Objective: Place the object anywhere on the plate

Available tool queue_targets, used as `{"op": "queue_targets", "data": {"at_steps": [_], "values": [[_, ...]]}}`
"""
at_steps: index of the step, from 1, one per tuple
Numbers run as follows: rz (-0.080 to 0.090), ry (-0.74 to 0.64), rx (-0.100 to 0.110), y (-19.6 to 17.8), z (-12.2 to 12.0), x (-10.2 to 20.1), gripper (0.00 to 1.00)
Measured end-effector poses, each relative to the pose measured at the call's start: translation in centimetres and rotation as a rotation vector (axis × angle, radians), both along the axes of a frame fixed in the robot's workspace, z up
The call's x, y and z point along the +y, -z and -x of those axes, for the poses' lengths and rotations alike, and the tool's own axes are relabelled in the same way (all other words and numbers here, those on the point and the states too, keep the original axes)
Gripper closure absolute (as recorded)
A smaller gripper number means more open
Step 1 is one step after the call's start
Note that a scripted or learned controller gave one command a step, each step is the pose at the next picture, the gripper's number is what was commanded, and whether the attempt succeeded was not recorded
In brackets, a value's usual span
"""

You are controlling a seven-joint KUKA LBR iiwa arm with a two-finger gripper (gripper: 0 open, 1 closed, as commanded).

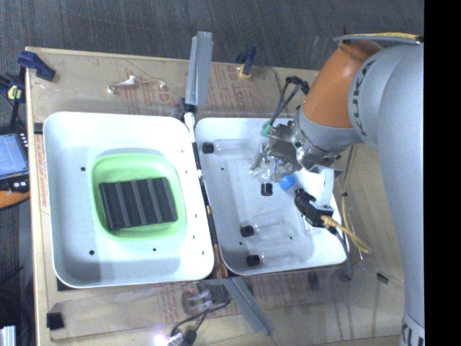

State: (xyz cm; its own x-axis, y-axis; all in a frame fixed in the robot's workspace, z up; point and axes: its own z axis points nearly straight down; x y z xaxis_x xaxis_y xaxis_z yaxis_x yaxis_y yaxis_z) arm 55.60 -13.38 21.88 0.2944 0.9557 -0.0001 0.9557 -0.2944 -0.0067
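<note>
A light green plate (167, 166) lies in the middle of the left bin (65, 132). On it rests a dark, ribbed rectangular piece (137, 202). My gripper (268, 170) hangs over the middle of the right bin (230, 139), pointing down and left. A small blue object (287, 183) shows just below the gripper's body, close against it. I cannot tell whether it is held or lies on the bin floor. The gripper is well right of the plate, across the wall between the bins.
Small black pieces lie in the right bin: one at the upper left (208, 148), one at the lower middle (247, 231), one near the front wall (252, 260). A cable with a black connector (311, 209) hangs from the wrist over the bin's right side.
</note>
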Motion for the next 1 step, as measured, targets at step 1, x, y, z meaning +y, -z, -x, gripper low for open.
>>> {"op": "queue_targets", "data": {"at_steps": [1], "values": [[0.000,0.000,0.000,-0.01,0.00,0.00,0.00]]}}
